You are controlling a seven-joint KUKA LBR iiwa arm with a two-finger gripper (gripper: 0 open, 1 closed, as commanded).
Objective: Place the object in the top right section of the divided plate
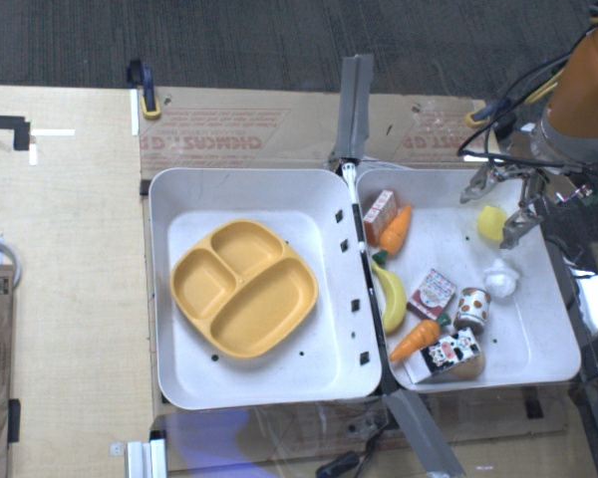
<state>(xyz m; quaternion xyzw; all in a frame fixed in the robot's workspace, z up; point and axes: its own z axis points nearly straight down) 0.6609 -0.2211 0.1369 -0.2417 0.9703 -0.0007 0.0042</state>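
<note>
Gripper (500,205): far right of right bin, fingers spread wide, nothing betw. them; tips just above bin floor.
Yellow object (490,223): small round lemon-like thing, right bin, just near of the gripper, betw. the finger tips' line & partly under right finger; not gripped as far as seen.
Arm (583,88): comes in from right edge, orange band at top right, black cables looping over wrist.
Divided plate (244,287): yellow, 3 sections, middle of left bin (169,366), lying flat, all sections bare.
Right bin (558,357): holds the clutter.
Carrot (396,227): far left of right bin, touching small red/white box (379,210).
Banana (390,295): along left wall of right bin.
2nd carrot (416,340): near side, beside cow-pattern carton (448,355).
Red packet (434,291): mid bin.
Can (471,308): just right of packet.
White lump (500,281): near of yellow object, apart from it.
</note>
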